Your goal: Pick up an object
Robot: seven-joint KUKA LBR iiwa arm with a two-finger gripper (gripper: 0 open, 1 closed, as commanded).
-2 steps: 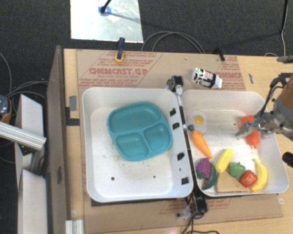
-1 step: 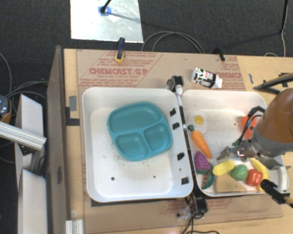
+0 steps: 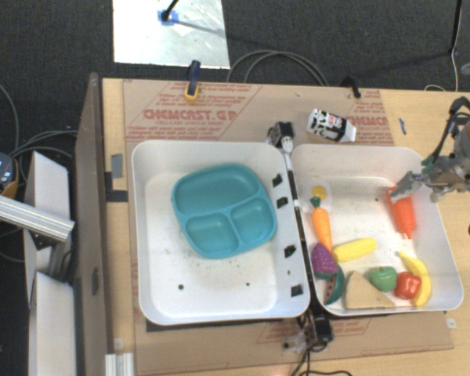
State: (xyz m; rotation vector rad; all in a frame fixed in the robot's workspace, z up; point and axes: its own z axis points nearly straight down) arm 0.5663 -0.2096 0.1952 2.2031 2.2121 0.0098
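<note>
My gripper [image 3: 413, 182] reaches in from the right edge and hovers over the right bin's [image 3: 360, 163] far right corner, just above a red-orange toy vegetable [image 3: 404, 213]. In the same bin lie an orange carrot [image 3: 321, 227], a yellow corn cob [image 3: 354, 249], purple grapes [image 3: 323, 259], a tan wedge [image 3: 365, 293], a green pepper [image 3: 384, 276], a red piece [image 3: 407, 287] and a yellow banana [image 3: 420, 276]. I see nothing held in the gripper.
A teal divided plate [image 3: 223, 210] lies in the left bin [image 3: 160, 288]. A small black-and-white carton [image 3: 331, 125] sits on the cardboard behind the bins. Black clips [image 3: 289, 251] line the wall between the bins. Cables trail over the bench's back edge.
</note>
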